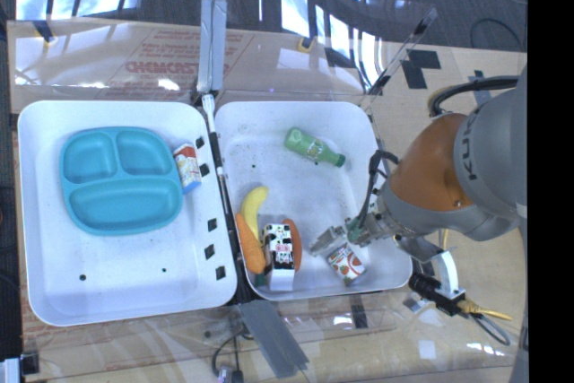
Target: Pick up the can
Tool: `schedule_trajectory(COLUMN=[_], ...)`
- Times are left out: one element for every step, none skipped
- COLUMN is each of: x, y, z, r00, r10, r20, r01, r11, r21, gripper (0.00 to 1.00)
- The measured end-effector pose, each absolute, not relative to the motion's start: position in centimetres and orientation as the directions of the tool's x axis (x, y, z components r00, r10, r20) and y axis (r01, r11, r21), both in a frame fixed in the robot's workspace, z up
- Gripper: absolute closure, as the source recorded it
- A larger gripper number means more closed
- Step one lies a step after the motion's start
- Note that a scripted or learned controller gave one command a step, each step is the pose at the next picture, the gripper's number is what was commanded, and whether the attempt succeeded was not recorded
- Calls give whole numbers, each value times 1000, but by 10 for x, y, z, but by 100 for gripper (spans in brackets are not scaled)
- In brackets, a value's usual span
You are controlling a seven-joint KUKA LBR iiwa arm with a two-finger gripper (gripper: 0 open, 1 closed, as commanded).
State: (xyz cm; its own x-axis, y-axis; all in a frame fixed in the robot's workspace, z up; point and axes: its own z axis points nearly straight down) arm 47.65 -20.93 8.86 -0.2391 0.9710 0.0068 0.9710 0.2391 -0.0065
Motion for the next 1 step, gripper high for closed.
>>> schedule_trajectory(x=[477], y=[-203], z=[127], r00=[-182], r10=[983], r20=[3], r01=[983], r11=[182], r21=[-5], gripper=[0])
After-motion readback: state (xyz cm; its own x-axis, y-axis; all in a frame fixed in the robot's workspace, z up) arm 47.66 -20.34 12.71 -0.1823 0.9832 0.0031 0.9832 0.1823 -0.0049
